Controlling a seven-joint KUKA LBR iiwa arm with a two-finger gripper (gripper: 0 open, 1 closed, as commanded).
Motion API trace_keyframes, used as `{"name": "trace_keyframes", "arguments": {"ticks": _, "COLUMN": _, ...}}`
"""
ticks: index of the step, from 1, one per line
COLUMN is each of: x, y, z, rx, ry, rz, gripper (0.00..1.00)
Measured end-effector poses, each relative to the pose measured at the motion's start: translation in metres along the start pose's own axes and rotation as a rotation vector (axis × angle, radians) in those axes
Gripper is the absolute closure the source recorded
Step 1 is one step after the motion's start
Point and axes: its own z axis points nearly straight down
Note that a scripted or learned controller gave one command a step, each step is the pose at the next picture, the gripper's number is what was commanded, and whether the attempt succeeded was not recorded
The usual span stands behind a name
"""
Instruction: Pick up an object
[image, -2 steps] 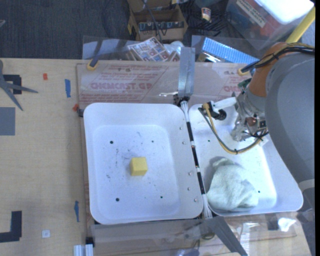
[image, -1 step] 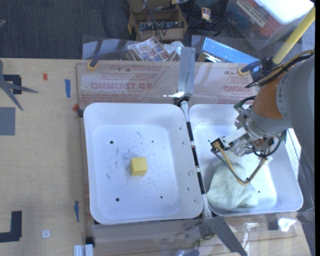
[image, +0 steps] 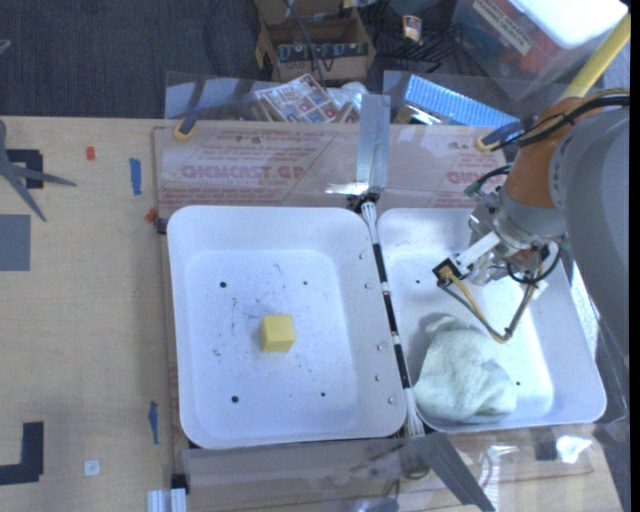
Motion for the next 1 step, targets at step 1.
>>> {"name": "trace_keyframes", "arguments": {"ticks": 1, "x": -0.0069, "y": 0.0177, "z": 0.0005, "rx": -0.001, "ry": 0.000, "rz": -0.060, "gripper": 1.00}}
